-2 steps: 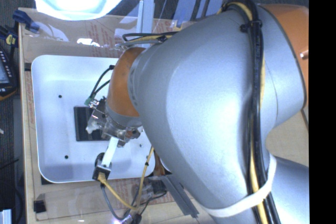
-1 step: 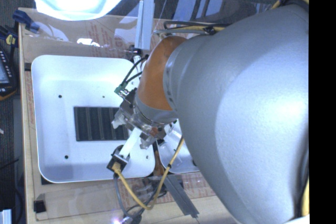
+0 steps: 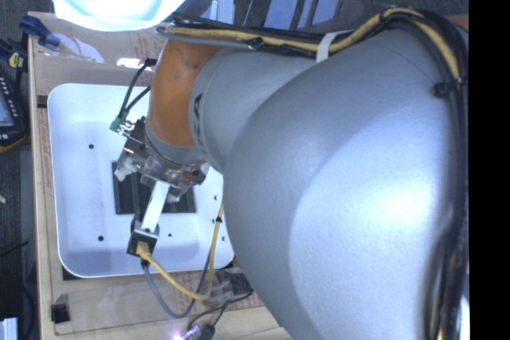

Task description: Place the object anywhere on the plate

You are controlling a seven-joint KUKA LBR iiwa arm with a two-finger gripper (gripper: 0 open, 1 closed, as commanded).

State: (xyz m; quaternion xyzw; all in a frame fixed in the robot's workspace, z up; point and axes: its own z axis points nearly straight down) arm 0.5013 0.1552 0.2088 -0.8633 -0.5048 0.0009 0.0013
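**Check the grasp before moving to the plate**

I cannot tell which thing here is the object to be placed. The likeliest spot for it is under the hand, where the arm's own bulk covers the floor of the bin. A dark flat rectangle lies on that floor directly below the hand. It may be the plate, or a mat, and its right part is covered by the wrist. Whether the hand is open or closed, and whether it has hold of anything, cannot be told from this angle.

The hand hangs low over the middle of the white bin, tilted toward the near edge. A yellow cable trails from it over the bin's near rim onto the wooden table. Above the hand is the orange band, and the grey arm covers the right of the view, including whatever lies on that side.

My judgement of the step is that the hand is working at or near the dark rectangle, either picking up or setting down. To do it well:

- Come down straight, with no sideways drag across the bin floor.
- Confirm the object is truly gripped before lifting.
- Release only when it is low over the plate's surface and inside its edges.
- Watch the slack cable, which could snag on the bin rim.
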